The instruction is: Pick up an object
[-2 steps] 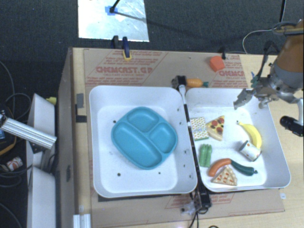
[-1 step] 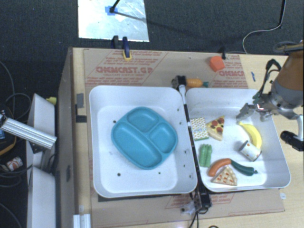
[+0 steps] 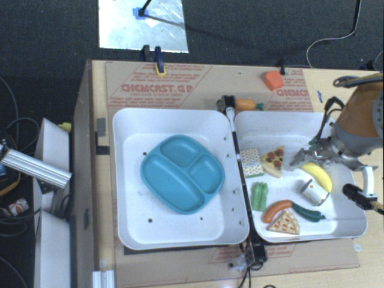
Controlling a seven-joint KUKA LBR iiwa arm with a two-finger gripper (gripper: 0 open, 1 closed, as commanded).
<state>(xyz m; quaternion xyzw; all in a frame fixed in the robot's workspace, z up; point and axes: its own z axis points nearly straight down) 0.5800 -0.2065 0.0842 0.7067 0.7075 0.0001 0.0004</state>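
A: Which things could be picked, and where were they?

B: They all lay in the right bin (image 3: 336, 230). A banana (image 3: 317, 176) lay near the middle right, touching a small white can (image 3: 313, 192) just below it. Toward the front there were a sausage (image 3: 276, 209), a dark green vegetable (image 3: 308, 212) and a pizza slice (image 3: 284, 223), close together. A second pizza slice (image 3: 274, 160) and a waffle-like square (image 3: 251, 161) lay near the left wall, with green beans (image 3: 259, 195) below them.

A: And the gripper?

B: The gripper (image 3: 306, 156) was low over the right bin, just left of the banana's upper end. Its fingers were small and dark against the bin, so I cannot tell if they were apart or together. I saw nothing clearly between them.

A: Was the arm complete in the view?

B: No. The arm (image 3: 360, 122) with its orange band was cut off at the right edge, and it hid a part of the bin's back right corner.

A: What was around?

B: The left bin (image 3: 135, 227) held a blue divided plate (image 3: 182, 173). An orange block (image 3: 273, 80) lay on the bench behind the bins, and a small orange and green object (image 3: 248, 105), hard to identify, lay at the back rim between them.
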